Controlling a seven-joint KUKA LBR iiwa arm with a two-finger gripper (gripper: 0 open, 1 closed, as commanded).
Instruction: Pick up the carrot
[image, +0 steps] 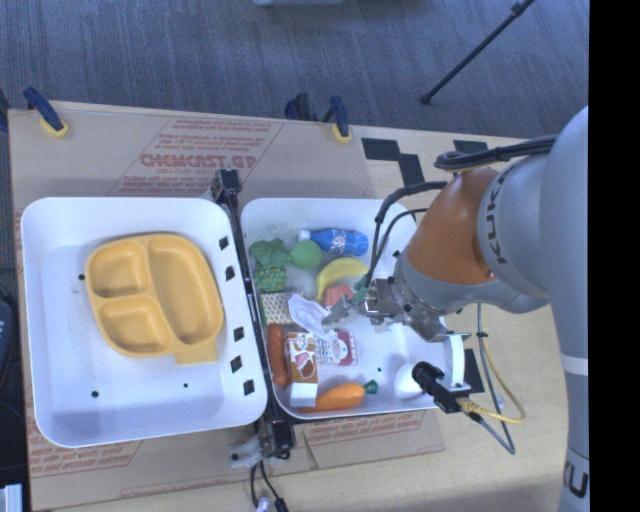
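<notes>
Orange carrot (340, 397) lies at lower centre, likely light and stiff; best gripped mid-body. Claw (345, 305) hovers above; its state cannot be told.

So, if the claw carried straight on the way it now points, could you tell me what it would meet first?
Probably the crumpled white wrapper just ahead of the claw, which points toward the bins' divider. The carrot lies nearer the camera, off that line. Depth is unclear from above.

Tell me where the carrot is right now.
The carrot lies in the right bin, against its near wall toward the bottom of the camera view, just below the red and white packet and left of a small white object.
</notes>
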